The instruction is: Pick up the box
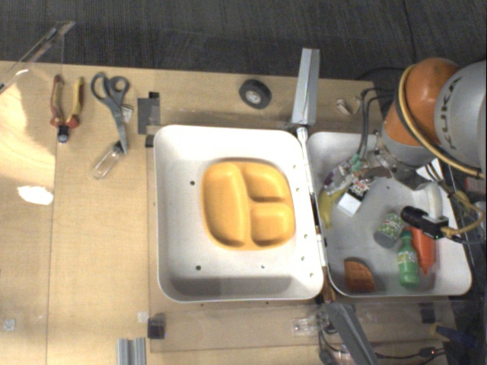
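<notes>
pale wooden bench [76, 242], with a strip of dark carpet [190, 6] beyond it, carries 2 shallow white bins side by side. the grey arm with an orange band [449, 105] comes in from the right and bends over the far part of the right white bin [456, 284]. its gripper [354, 175] hangs low over that bin's far left area, with a tangle of coloured wires about it. whether the gripper is spread or pressed together i cannot tell from this slant.

a small white box [348, 204] lies on the bin floor just on the near side of the gripper, very close to it; i cannot tell whether they touch. a pale yellow-green thing [327, 206] sits beside the box against the bin's left wall. further right is a grey-green round lump [389, 230]. nearer the front, a green plastic bottle [409, 262] and an orange carrot-shaped piece [425, 255] lie side by side. a brown rounded piece [359, 274] rests by the bin's near edge.

the left white bin [175, 204] holds a yellow plastic tray [247, 202] with 3 compartments, 1 long on the left and 2 smaller on the right.

on the bench beyond the bins stand a grey metal bar [307, 86] and a black roll of tape [255, 93]. well to the left lie grey-handled scissors [114, 105] and red-handled pliers [65, 105].
</notes>
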You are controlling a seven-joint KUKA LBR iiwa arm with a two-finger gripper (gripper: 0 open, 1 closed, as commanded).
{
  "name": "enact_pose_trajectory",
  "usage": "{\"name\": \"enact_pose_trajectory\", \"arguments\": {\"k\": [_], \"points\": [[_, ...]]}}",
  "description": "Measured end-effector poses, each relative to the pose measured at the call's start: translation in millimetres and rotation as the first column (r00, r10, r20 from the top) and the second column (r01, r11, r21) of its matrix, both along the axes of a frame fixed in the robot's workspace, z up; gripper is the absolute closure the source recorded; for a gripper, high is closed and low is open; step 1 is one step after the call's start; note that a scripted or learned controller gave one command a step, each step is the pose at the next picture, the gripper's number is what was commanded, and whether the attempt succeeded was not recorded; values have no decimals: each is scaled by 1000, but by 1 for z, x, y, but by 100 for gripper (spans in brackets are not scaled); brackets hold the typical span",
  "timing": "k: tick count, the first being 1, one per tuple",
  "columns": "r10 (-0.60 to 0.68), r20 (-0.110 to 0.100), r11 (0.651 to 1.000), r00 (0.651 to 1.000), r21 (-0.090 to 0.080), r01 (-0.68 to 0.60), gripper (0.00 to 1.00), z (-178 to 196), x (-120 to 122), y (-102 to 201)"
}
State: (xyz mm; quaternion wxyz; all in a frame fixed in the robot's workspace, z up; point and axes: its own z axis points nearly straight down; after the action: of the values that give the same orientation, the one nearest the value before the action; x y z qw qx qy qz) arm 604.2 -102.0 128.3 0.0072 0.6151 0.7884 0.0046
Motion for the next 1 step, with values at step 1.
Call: {"name": "enact_pose_trajectory", "arguments": {"k": [1], "points": [[-14,9,1000,1000,0,14,0,-7,48,-11]]}}
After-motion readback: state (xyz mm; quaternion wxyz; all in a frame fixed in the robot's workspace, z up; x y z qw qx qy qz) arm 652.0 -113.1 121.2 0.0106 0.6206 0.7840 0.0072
